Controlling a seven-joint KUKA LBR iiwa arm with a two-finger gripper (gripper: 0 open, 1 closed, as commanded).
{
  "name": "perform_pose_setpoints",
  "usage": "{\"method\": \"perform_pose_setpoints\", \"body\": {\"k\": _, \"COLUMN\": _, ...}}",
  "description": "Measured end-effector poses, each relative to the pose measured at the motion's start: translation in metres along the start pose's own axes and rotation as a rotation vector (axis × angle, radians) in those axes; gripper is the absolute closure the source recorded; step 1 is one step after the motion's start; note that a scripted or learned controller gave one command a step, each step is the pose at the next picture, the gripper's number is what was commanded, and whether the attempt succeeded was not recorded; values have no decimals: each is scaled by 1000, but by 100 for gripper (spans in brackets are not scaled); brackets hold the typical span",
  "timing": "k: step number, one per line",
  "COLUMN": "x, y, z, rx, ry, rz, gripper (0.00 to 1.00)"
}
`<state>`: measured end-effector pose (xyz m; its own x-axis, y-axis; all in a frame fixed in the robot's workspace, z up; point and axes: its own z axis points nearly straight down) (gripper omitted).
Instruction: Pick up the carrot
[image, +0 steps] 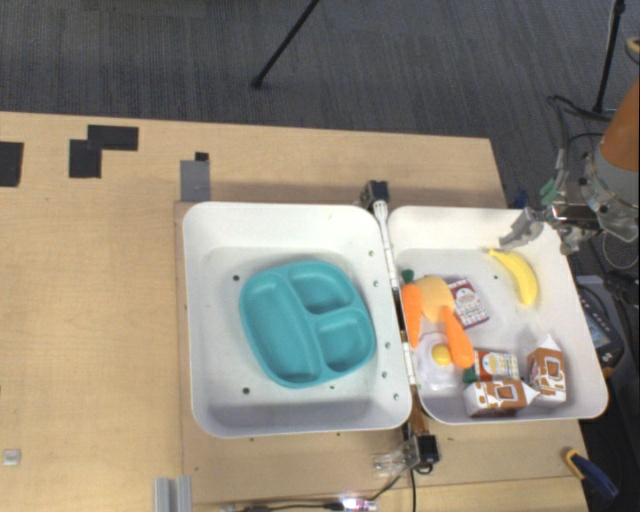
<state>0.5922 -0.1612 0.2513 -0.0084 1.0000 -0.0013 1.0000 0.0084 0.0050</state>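
Observation:
An orange carrot (411, 316) with a green top lies along the left wall of the right bin (590, 335). A second orange, carrot-like piece (457, 338) lies just right of it, slanted toward the bin's front. My gripper (543, 225) hangs at the right bin's far right corner, above and behind the banana (518, 275). It is well away from both orange pieces, and nothing shows in its grasp. The arm's orange band (622, 140) is at the frame's right edge.
A teal divided plate (305, 322) sits in the left bin (215, 300). The right bin also holds a yellow fruit (433, 292), a small packet (467, 303), a fried-egg toy (438, 355) and three brown cartons (497, 396).

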Motion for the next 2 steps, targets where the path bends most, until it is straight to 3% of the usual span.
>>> {"method": "perform_pose_setpoints", "body": {"k": 1, "x": 58, "y": -39, "z": 135, "rx": 12, "ry": 6, "rz": -163, "gripper": 0}}
{"method": "perform_pose_setpoints", "body": {"k": 2, "x": 74, "y": -71, "z": 162, "rx": -9, "ry": 1, "rz": 8, "gripper": 0}}
